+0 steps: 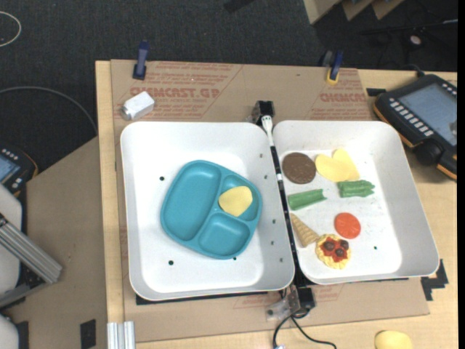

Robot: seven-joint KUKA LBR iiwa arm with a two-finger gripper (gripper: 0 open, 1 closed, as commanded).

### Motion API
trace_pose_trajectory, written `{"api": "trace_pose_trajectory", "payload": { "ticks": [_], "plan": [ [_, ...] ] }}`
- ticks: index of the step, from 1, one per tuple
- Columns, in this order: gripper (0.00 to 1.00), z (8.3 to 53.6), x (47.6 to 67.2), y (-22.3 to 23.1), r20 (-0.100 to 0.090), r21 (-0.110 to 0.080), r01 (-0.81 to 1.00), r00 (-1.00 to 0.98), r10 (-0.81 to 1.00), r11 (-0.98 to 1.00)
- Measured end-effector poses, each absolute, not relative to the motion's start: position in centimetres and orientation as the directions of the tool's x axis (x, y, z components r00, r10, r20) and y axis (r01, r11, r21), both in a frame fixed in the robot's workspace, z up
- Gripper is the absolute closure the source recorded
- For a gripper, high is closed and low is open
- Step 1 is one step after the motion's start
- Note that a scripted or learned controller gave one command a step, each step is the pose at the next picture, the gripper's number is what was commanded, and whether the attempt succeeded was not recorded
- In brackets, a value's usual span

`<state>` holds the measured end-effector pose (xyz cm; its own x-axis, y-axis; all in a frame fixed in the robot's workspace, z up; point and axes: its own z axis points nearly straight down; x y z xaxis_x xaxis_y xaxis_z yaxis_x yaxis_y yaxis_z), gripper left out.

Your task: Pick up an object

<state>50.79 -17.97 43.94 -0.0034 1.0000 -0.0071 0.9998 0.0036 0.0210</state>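
Observation:
The left bin (145, 158) holds a teal divided plate (200, 209) with a pale yellow chip-like piece (236, 200) in its upper right compartment. In the right bin (392, 166) lie a brown round cookie (298, 168), a yellow heart-shaped piece (336, 166), two green bean-like pieces (306, 198) (356, 188), a red round slice (347, 225), an ice cream cone (304, 230) and a small pizza-like toy (333, 251).
A white block (138, 105) rests on the cardboard behind the left bin. Blue clamps (140, 59) (333, 65) hold the board's back edge. A dark pendant device (421, 115) sits at the right. A yellow object (392, 339) lies at the bottom right.

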Motion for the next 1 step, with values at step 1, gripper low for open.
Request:
{"api": "trace_pose_trajectory", "payload": {
  "ticks": [1],
  "plan": [
    [1.00, 33.75, 47.68, -22.13, 0.002, -0.009, 1.000, 0.006, 1.000, -0.006]
  ]
}}
